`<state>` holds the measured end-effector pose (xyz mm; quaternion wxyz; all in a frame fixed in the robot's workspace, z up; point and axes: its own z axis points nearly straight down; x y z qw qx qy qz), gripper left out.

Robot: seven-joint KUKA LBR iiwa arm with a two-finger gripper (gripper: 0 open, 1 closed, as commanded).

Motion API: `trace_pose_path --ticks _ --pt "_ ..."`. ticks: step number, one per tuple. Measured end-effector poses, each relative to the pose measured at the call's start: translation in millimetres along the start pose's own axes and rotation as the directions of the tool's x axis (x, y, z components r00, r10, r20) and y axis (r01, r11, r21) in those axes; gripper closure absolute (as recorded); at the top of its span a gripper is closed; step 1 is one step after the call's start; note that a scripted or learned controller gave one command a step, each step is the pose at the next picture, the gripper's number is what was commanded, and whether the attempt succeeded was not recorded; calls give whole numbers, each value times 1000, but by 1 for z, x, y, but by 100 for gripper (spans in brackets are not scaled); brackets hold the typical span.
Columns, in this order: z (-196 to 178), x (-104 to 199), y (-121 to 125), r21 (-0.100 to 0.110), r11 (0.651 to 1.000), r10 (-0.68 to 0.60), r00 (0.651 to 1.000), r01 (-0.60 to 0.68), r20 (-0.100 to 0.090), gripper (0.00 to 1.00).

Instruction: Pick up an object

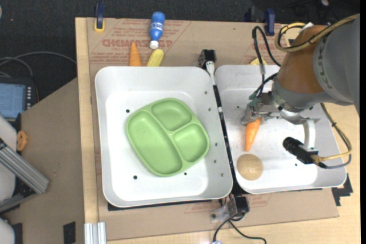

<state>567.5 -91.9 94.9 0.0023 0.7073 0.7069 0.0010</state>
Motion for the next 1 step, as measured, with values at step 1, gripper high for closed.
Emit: trace_pose_path --ticks 1 --pt "-96 63 15 -5 1000 -8 1000 8 -4 100"
